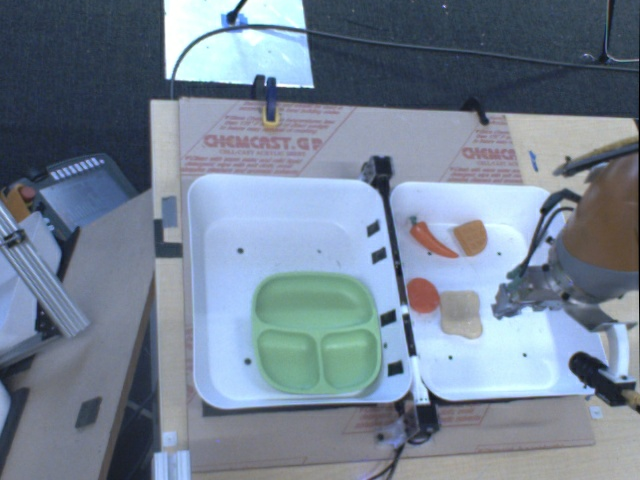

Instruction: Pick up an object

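Camera view: a pale tan bread slice [461,313] lies flat in the right bin [500,373]; the gripper [503,301] hovers just beside it, finger position indiscernible.

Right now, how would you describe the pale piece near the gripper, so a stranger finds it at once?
Look in the right bin, on its left half. Just below the round red piece lies the pale beige slice. It is the palest food there; its neighbours are red or orange.
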Action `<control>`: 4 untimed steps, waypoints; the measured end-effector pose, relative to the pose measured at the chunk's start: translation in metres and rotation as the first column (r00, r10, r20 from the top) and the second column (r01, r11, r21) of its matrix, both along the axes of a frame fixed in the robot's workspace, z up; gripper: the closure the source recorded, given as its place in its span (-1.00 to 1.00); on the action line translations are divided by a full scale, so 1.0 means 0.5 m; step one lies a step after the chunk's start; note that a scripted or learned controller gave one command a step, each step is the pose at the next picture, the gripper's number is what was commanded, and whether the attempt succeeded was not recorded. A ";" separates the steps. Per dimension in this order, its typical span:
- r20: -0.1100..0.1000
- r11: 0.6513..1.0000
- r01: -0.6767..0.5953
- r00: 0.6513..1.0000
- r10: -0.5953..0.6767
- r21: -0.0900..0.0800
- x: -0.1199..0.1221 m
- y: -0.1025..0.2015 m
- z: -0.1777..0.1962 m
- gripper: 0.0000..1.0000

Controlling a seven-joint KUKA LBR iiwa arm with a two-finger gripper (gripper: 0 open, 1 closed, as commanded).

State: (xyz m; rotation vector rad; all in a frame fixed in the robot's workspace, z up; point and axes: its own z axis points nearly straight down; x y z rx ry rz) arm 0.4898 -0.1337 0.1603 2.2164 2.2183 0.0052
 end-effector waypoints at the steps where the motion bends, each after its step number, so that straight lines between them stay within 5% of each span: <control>1: 0.001 1.000 -0.003 1.000 0.003 -0.001 0.012 -0.017 0.098 1.00; 2: -0.003 1.000 -0.003 1.000 0.003 0.001 0.015 -0.018 0.132 1.00; 4: -0.003 1.000 -0.010 1.000 0.010 0.003 0.128 0.194 0.137 1.00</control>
